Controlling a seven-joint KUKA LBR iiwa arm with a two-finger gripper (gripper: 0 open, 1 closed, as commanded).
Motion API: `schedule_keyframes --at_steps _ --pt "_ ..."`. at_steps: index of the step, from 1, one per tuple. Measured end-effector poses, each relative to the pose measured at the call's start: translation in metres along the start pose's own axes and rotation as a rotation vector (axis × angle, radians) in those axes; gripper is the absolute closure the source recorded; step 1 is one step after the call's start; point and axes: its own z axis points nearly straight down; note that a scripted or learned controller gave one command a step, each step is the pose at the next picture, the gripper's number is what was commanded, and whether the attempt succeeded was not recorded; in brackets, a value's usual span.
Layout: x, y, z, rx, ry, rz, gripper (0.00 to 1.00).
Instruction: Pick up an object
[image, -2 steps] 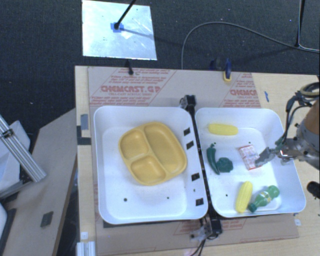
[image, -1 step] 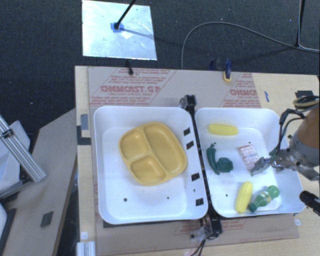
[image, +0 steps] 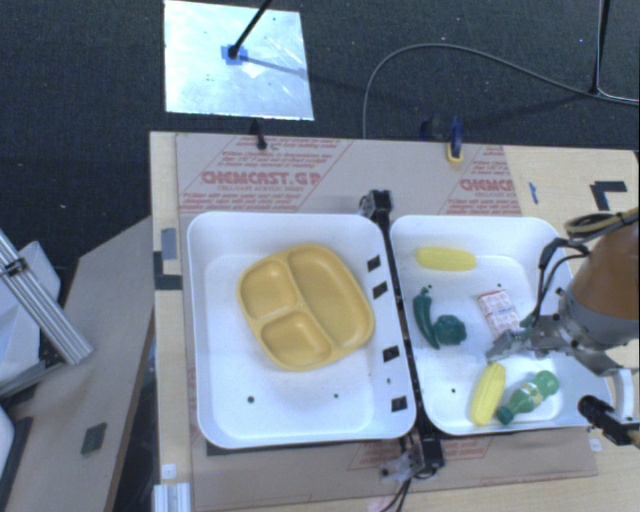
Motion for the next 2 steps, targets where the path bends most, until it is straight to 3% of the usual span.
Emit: schedule_keyframes --at_steps 1,2 --pt "-0.001 0.002 -0.013 -0.006 -0.003 0.0 1.0" --pt "0.005 0.011 -0.072 -0.011 -0.004 -0.004 1.0"
